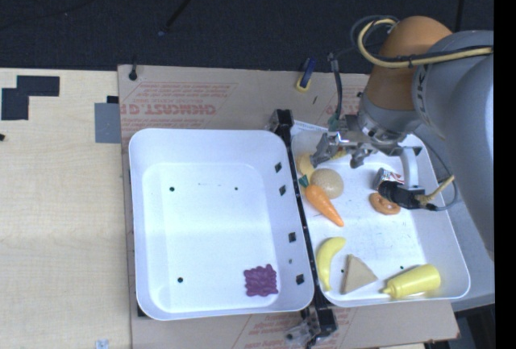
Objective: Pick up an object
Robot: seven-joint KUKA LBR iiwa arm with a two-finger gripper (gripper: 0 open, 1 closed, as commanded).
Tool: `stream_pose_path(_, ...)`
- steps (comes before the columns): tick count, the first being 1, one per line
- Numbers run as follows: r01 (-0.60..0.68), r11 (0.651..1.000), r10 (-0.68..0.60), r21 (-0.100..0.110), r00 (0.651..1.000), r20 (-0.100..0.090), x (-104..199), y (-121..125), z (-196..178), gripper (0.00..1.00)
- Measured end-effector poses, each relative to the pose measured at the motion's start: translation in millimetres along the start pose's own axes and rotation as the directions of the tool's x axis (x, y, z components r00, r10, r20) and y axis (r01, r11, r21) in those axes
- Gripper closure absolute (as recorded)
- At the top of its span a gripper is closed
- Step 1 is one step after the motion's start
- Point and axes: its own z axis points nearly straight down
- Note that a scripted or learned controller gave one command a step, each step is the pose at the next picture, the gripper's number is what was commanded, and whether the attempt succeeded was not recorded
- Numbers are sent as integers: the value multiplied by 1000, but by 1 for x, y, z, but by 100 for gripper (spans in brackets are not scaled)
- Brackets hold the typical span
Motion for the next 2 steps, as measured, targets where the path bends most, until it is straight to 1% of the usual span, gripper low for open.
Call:
stream_pose_path(1,1,1000,-1,-5,1000,0,30,1,-102,100)
stream_pose_path(2,0,1000,0,4,1000,1,28,0,-95,0)
